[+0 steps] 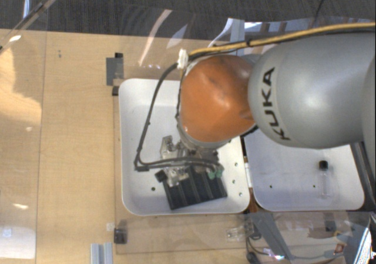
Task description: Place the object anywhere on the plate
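Note:
My arm reaches over the left bin (132,139), and its orange band (214,101) hides most of the wrist. The gripper (179,166) hangs low near the bin's front, just above a black ribbed slab (197,192) lying on the bin floor. A small green bit (218,170) shows at the slab's upper right edge, right beside the gripper. What it is cannot be made out, nor whether it is held.
The right bin (305,192) holds a small dark piece (322,165) near its middle. A black cable (150,122) loops from the wrist down the left bin. Black clamps (115,69) sit at the left bin's corners on the wooden bench.

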Robot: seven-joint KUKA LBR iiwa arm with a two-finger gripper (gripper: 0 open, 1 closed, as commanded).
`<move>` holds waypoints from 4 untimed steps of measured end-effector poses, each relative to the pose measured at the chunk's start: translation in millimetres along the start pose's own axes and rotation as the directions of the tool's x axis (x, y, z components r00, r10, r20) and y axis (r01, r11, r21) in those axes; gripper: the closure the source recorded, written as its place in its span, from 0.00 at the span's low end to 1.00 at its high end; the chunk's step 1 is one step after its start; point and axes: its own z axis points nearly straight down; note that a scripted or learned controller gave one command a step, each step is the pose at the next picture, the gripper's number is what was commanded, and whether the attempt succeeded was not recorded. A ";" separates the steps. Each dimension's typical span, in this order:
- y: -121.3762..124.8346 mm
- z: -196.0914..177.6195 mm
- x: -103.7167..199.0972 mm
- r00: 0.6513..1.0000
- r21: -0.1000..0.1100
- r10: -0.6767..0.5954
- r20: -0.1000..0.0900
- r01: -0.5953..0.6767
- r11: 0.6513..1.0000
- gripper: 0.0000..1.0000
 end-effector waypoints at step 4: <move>-8.7 -130.3 -188.1 0.830 0.000 0.558 0.003 -0.558 0.830 1.00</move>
